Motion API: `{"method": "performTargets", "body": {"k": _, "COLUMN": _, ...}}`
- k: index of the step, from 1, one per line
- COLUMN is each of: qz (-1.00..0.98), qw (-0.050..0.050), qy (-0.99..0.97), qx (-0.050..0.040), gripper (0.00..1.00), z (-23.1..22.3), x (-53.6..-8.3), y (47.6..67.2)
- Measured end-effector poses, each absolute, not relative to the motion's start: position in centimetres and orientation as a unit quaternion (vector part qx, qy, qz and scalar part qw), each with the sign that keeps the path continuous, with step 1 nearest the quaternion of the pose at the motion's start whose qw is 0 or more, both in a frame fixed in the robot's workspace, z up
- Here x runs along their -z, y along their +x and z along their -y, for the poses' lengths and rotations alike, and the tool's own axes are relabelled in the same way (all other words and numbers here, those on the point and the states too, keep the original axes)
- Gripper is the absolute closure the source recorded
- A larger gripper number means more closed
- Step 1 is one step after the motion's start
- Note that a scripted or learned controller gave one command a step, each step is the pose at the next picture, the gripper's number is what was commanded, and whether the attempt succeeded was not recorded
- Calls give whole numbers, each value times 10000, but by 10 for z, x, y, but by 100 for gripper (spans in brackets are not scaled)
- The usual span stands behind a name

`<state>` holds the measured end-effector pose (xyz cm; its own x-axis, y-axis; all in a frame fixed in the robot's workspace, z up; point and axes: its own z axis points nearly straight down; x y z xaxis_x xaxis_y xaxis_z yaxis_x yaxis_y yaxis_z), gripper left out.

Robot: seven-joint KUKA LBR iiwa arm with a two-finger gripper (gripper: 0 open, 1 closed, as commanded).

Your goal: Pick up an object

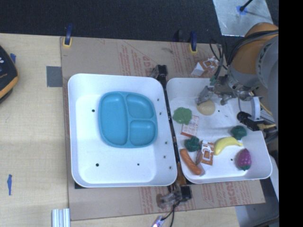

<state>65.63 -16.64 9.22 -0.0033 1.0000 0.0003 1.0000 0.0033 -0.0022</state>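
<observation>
My gripper hangs over the far part of the right bin, reaching in from the right. A round beige piece lies just in front of it, very close or touching; I cannot tell which. Several other toy foods lie in that bin: a light green leafy piece, a yellow banana, a purple fruit, an orange carrot and two dark green pieces. Nothing is visibly lifted off the bin floor.
The left bin holds a blue divided plate. Two small printed packets lie among the foods, and another packet sits on the cardboard behind the right bin. The arm's grey body covers the right bin's far right corner.
</observation>
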Motion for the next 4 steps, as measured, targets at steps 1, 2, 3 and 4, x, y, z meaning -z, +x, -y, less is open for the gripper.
{"method": "performTargets", "body": {"k": 1, "qz": 7098, "qw": -13, "qy": -7044, "qx": 4, "gripper": 100, "z": 167, "x": -105, "y": 658}}
{"method": "performTargets", "body": {"k": 2, "qz": 7081, "qw": 7, "qy": -7061, "qx": -14, "gripper": 100, "z": 162, "x": -144, "y": 602}}
{"method": "performTargets", "body": {"k": 3, "qz": 7090, "qw": 16, "qy": -7052, "qx": -18, "gripper": 100, "z": 136, "x": -143, "y": 588}}
{"method": "performTargets", "body": {"k": 4, "qz": 7091, "qw": 15, "qy": -7051, "qx": -19, "gripper": 100, "z": 108, "x": -140, "y": 564}}
